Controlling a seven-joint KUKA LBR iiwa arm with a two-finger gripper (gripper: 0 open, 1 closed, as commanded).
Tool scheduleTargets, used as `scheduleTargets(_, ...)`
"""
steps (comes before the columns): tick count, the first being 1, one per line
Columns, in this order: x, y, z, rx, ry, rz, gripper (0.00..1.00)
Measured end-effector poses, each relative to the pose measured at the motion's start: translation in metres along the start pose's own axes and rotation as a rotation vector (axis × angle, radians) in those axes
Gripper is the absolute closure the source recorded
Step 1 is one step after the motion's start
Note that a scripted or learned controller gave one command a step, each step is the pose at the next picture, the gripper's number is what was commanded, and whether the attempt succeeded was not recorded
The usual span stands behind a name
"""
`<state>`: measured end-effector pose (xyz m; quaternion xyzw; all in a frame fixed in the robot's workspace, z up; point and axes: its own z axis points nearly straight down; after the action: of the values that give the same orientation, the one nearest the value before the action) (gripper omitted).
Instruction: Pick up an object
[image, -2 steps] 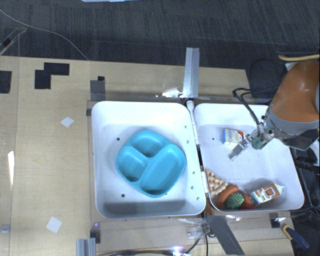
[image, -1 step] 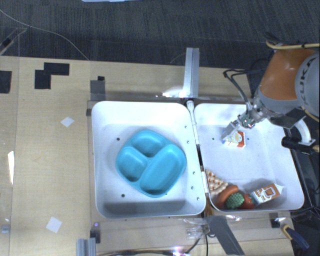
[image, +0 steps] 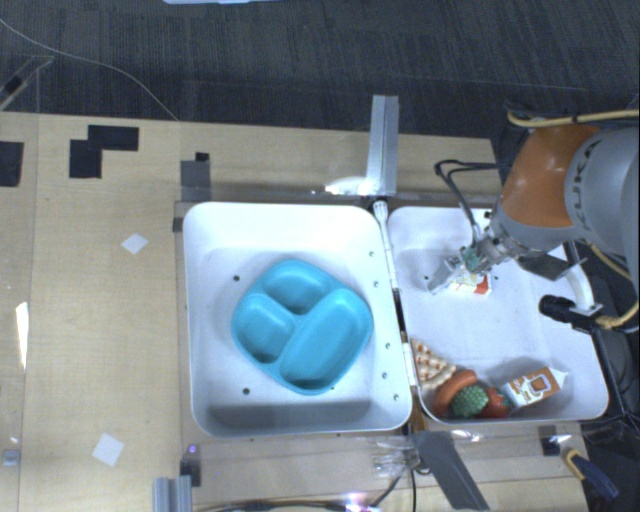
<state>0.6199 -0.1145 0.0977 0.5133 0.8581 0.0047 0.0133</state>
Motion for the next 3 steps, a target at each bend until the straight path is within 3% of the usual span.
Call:
scheduleTargets(1,-0.0174,0.0508,0.0023,0.015,0.008,0.160,0.00)
scheduleTargets(2,-0.0132,0.0513,0.0024,0.020,-0.001,0.121,0.00)
scheduleTargets(3,-0.0141,0.0510,0.0024,0.014,0.003,0.155,0.00)
